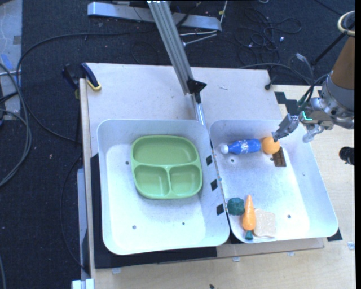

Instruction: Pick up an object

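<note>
Camera view shows the end effector (298,128), fingers spread and holding nothing, just beside the small round orange ball (271,145) in the right white bin (316,186); a nudge might roll it.

Dark carpeted floor (45,186) all round, strewn with looping black cables (39,113). Pale wooden desk (282,271) in the middle, under even, soft light. Slanted grey metal pole (174,45) rising across the top, from a flat base (152,17).
</note>
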Available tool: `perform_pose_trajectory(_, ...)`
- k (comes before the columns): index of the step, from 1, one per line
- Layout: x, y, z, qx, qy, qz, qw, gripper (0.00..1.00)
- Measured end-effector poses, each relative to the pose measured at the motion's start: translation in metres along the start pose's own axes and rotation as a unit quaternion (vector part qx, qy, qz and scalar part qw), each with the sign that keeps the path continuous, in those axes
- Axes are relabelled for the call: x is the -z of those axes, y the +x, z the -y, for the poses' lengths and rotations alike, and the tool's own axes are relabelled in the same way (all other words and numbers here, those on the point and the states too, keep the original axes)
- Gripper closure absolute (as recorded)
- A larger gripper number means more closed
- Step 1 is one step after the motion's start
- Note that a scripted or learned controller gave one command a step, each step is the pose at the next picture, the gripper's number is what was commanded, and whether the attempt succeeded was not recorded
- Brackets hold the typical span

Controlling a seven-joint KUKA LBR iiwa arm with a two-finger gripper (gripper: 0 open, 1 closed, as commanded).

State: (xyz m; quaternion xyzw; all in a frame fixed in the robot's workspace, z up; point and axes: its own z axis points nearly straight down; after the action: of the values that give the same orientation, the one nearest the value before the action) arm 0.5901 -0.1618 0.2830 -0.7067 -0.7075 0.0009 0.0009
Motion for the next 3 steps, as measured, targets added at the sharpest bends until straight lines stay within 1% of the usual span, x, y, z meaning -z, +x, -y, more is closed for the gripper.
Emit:
perform_pose_trajectory(1, 0.001, 0.000, -0.001, 0.000, -0.001, 0.000, 1.0000, 0.00)
perform_pose_trajectory(2, -0.060, -0.005, -0.002, -0.001, 0.000, 0.000, 1.0000, 0.00)
perform_pose_trajectory(3, -0.107, -0.005, 0.007, -0.001, 0.000, 0.000, 1.0000, 0.00)
